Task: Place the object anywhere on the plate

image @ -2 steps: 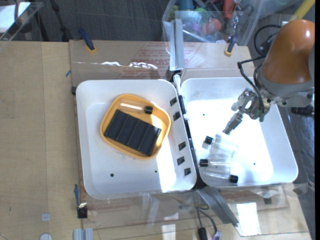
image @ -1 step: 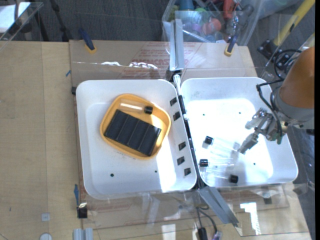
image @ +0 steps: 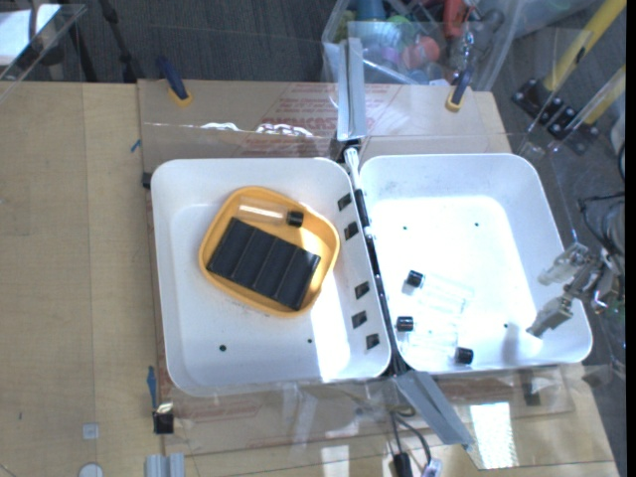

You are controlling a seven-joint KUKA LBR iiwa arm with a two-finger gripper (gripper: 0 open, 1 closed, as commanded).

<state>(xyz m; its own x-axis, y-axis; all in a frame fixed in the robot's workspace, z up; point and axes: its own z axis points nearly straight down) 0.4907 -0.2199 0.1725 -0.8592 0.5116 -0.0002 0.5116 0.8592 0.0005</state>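
Tool (image: 568, 288) at right edge of frame, over right bin (image: 517, 182) rim, fingers spread apart, nothing between them. Yellow plate (image: 221, 235) in left bin (image: 189, 356), centre-left, carrying a black ribbed slab (image: 263, 261) and a clear black-capped vial (image: 278, 215). Three more clear vials (image: 429, 286) lie in right bin, lower middle

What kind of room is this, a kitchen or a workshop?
Probably a robotics lab: two white bins clamped to a bench, a robot gripper at the right bin's edge, and a clear tub of test objects behind.
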